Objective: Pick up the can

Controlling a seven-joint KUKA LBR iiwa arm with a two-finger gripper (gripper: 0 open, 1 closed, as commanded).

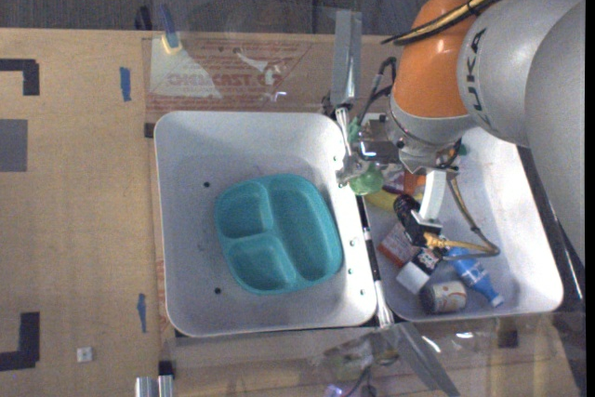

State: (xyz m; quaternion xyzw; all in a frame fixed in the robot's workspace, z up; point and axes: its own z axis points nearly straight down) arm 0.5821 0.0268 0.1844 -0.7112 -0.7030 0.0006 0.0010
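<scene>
My hand (pixel 354 165) hangs at the right bin's (pixel 522 200) upper-left corner, beside a green thing (pixel 368 178); I cannot tell how open it is. The can (pixel 444 296) lies well apart, down-right near the bin's lower wall, seemingly on its side.

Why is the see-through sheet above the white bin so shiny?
In the camera view, light glares off the clear sheet and washes out the print under it; the same view is a bit blurry, so the can and the small things beside it look soft.
</scene>
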